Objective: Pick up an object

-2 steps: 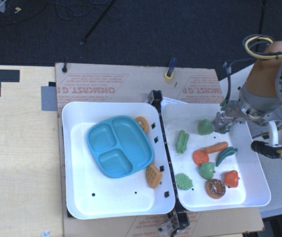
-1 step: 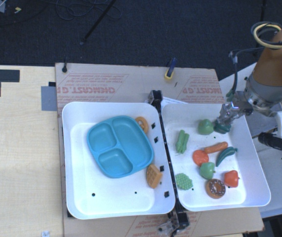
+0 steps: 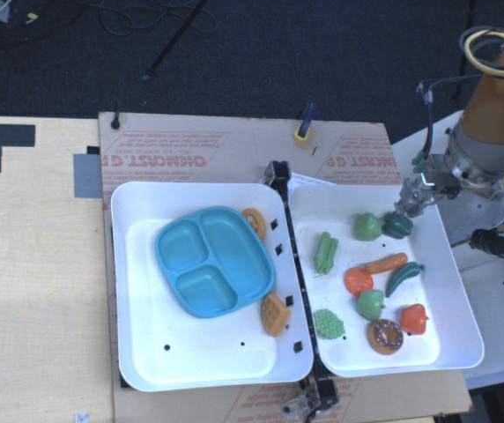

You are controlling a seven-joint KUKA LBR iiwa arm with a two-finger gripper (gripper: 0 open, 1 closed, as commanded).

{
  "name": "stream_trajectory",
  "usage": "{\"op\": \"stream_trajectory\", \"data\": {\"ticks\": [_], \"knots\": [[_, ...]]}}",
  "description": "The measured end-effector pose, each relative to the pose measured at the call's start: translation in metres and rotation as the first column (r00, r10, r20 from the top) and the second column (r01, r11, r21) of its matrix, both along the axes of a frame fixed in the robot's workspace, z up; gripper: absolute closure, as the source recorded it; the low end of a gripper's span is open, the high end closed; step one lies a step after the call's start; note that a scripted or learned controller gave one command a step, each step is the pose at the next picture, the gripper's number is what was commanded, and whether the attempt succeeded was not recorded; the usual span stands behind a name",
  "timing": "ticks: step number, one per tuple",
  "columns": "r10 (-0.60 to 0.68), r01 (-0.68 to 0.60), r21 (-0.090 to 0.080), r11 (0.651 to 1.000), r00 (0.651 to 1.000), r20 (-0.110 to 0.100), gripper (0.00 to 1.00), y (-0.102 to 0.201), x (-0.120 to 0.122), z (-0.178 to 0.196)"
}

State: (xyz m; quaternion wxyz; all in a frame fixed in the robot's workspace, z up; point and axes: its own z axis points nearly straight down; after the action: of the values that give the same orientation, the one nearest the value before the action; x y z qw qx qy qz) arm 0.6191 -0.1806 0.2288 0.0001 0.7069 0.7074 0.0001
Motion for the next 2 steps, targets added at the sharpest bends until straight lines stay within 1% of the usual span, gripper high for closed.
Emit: {"op": "stream_trajectory", "data": {"ticks": [1,2], "knots": [[0.002,-0.002,0.003,1.000,1.000,-0.005,1.00,0.046,-0.016,-0.011],[0.003,-0.003,0.002,1.000,1.000,-0.004,1.00,0.094,-0.026,0.000]]}}
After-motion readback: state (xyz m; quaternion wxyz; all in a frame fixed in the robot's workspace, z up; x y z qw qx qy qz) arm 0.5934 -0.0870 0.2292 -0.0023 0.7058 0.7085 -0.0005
